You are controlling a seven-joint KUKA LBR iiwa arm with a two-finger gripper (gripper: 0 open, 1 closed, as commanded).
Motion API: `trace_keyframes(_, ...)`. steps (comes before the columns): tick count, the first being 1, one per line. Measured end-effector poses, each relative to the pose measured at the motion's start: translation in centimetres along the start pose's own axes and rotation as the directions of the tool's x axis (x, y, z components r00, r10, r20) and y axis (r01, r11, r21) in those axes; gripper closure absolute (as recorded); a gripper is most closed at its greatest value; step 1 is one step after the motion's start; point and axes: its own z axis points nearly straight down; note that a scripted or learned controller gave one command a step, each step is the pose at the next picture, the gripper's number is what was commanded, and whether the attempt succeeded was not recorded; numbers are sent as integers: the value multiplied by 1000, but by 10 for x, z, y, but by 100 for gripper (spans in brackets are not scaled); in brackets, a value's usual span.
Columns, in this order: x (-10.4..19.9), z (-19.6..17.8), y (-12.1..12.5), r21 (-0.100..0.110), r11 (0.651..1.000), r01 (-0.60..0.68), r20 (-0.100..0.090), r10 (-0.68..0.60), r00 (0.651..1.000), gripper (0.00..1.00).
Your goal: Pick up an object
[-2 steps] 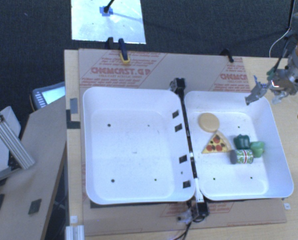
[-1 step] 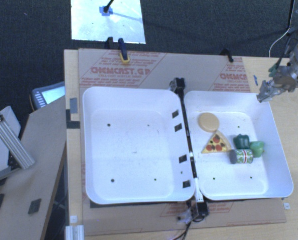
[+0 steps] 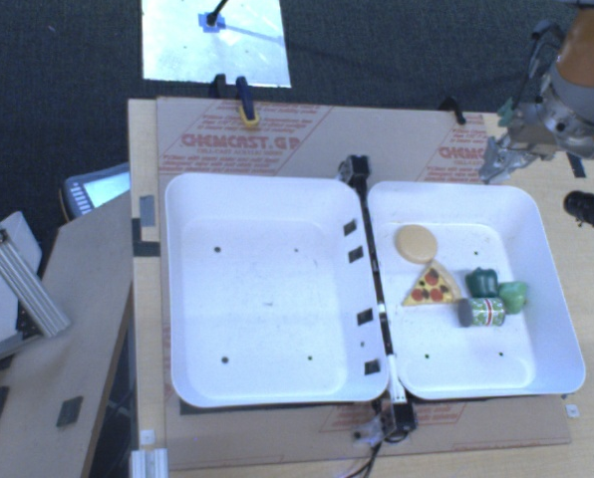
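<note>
- Gripper [image 3: 496, 164] hangs over the far rim of the right bin [image 3: 551, 257], nothing between its fingers; open or clenched: cannot tell at this resolution.
- Candidates all in right bin: tan disc [image 3: 416, 242], pizza slice [image 3: 432, 286], small can [image 3: 482, 312], two green pieces [image 3: 498, 289].
- Risk (judgement): can and green pieces touch, so a descent there may nudge a neighbour or pinch two. Disc and slice lie flat; fingers could skid off.
- Board [image 3: 277, 137] under the bins reads "CHEMCAST GP". Can label unreadable.
</note>
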Motion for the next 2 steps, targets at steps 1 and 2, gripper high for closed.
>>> trace_keyframes(1,87,-45,-37,2,1000,2,-2,-2,1000,100)
trace_keyframes(2,177,2,-32,9,1000,1,-2,-1,1000,100)
